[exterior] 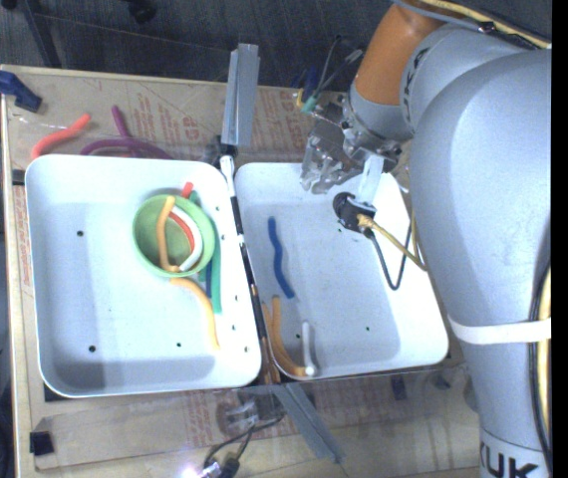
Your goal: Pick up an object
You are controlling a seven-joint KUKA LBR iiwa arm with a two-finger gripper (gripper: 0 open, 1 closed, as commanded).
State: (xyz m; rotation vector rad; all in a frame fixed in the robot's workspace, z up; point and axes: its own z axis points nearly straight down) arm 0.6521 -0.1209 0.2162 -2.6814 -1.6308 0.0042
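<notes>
blue strip (280, 258): right bin (419, 342), long axis near-far, slightly slanted
arm (483, 147): reaching in from right
hand (322, 170): over bin's far edge, grip state unclear

— What's on my screen?

— I see the arm (463, 118) reaching in from the right, its tool (324, 167) over the far edge of the right bin (404, 337). I can't make out the fingers.

— And in that bin?

— A blue strip (280, 257) near the middle; an orange piece (276, 342) and a white stick (307, 349) by the near wall.

— The left bin (75, 307)?

— A green bowl (154, 232) with orange and white strips lying across it. A green strip (215, 267) lies just beside it.

— On the table (154, 103)?

— A purple loop (125, 147) and a red piece (60, 134) beyond the left bin.
</notes>
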